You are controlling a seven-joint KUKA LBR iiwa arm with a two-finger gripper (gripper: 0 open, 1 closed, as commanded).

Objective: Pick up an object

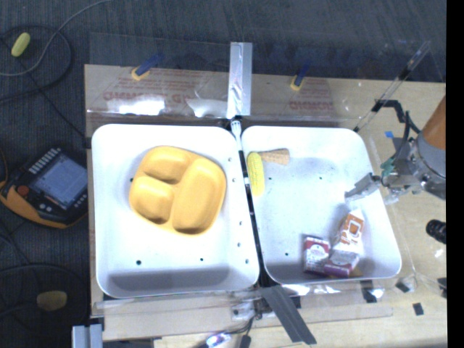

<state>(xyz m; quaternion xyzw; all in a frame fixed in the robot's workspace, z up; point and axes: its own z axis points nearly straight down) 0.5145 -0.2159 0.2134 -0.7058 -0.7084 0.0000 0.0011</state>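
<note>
Two shallow white bins are seen side by side on a light wooden table (pixel 406 93). The left white bin (pixel 116 267) is occupied by a large yellow moulded plastic tray with three rounded compartments (pixel 177 188), set in its upper middle. In the right white bin (pixel 304 187), a yellow corn-cob-shaped toy (pixel 255 172) is laid against the left wall, at the upper left of that bin, with a tan cone-shaped object (pixel 275 156) just beside its top end. At the lower right of the same bin, an orange-and-white small carton (pixel 350 238) is found touching a dark red and white packet (pixel 317 256) on its left.

The gripper (pixel 391 180) is seen at the right edge of the frame, over the right rim of the right bin, above and apart from the carton. A grey part is extended from it toward the left over the bin. Whether the fingers are open or closed cannot be told from this view, and nothing is seen between them.

A handheld control pendant with a screen (pixel 47 187) is lying on the dark floor at the left of the frame, and a small yellow object (pixel 20 44) is seen at the upper left.
</note>
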